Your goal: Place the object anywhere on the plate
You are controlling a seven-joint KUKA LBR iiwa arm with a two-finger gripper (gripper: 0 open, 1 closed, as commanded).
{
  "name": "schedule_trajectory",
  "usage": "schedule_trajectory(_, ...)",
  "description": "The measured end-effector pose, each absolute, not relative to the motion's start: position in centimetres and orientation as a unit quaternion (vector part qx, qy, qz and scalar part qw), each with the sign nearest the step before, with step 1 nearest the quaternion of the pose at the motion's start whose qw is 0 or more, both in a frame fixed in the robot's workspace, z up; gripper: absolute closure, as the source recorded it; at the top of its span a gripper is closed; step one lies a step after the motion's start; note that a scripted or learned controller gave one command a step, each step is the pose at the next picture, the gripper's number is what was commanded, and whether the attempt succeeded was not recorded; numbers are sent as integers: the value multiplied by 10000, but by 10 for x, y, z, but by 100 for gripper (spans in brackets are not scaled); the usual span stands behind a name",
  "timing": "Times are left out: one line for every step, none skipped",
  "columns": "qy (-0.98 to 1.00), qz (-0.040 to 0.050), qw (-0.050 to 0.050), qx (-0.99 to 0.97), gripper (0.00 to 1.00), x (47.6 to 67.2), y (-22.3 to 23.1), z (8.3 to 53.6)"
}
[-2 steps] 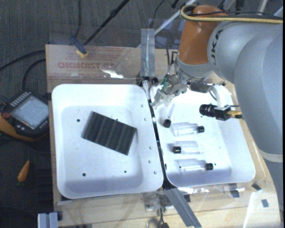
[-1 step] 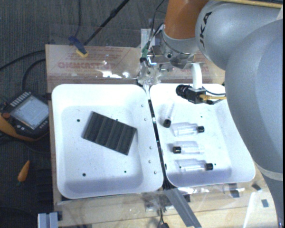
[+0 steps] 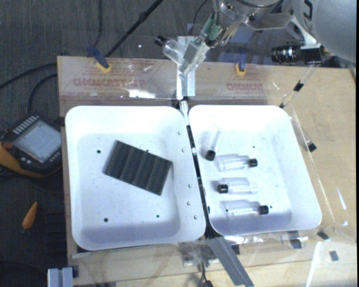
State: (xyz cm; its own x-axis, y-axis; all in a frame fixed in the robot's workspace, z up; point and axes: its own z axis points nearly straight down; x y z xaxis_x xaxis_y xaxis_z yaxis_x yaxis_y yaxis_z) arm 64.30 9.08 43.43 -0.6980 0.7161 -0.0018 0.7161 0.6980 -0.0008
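Overhead, the gripper (image 3: pixel 194 54) is hanging above the far edge of the bench, beyond both bins, roughly over the seam between them. Its fingers are clamping a clear vial (image 3: pixel 175 48) with a black cap; the vial is tilting, cap toward the upper left, and is hanging clear of every surface.

The dark ribbed plate (image 3: pixel 137 167) is lying flat in the left bin (image 3: pixel 84 226), a little left of centre and turned at a slant to the walls. Nothing is resting on it.

The right bin (image 3: pixel 299 208) is holding four more clear vials with black caps. One (image 3: pixel 212 144) is lying at a slant near the dividing wall, cap toward the near side. Three are lying roughly level, stacked one behind another: the upper (image 3: pixel 237 162) with cap to the right, the middle (image 3: pixel 237 188) with cap to the left, the lowest (image 3: pixel 245 208) with cap to the right. None are touching.

A handheld control pendant (image 3: pixel 29 146) is sitting left of the bench.
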Motion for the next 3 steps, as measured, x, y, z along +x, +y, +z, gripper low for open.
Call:
schedule_trajectory(9150,-4,-9,4034,100,634,182,346)
schedule_trajectory(9367,-6,-9,3502,100,635,221,251)
schedule_trajectory(9817,-2,16,1906,100,658,221,400)
